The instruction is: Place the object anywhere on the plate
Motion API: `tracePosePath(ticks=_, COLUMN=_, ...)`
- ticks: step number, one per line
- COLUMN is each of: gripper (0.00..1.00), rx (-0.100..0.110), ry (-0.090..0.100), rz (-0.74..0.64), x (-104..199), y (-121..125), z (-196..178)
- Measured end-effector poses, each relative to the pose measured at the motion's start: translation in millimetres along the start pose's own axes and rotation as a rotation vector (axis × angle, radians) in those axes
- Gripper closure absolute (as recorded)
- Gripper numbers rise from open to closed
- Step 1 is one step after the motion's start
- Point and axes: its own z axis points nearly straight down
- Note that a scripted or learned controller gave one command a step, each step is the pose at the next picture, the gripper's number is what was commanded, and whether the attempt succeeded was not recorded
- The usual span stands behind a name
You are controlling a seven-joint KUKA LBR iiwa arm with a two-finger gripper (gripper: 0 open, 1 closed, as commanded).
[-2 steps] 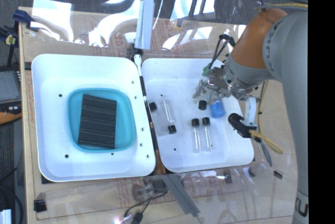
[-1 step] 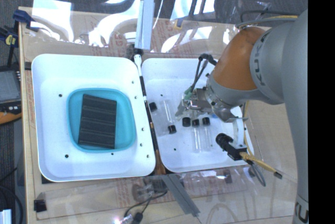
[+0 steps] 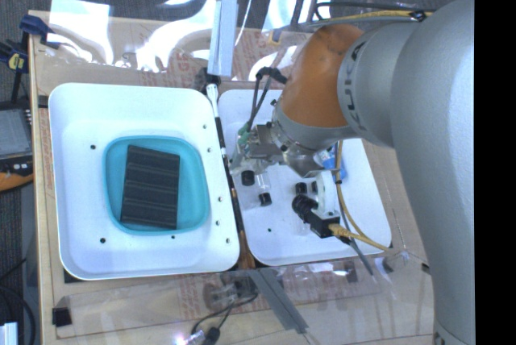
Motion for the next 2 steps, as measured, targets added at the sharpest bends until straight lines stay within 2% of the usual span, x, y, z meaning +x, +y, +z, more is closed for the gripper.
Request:
tracePosePath(ticks=1, gripper=0.00, rx=0.000, ry=-0.001, rz=0.001, x=-1, y=0, z=0)
tracePosePath(ticks=2, gripper=0.00, rx=0.004, ry=-0.001, rz=0.012, x=56, y=-7, z=0)
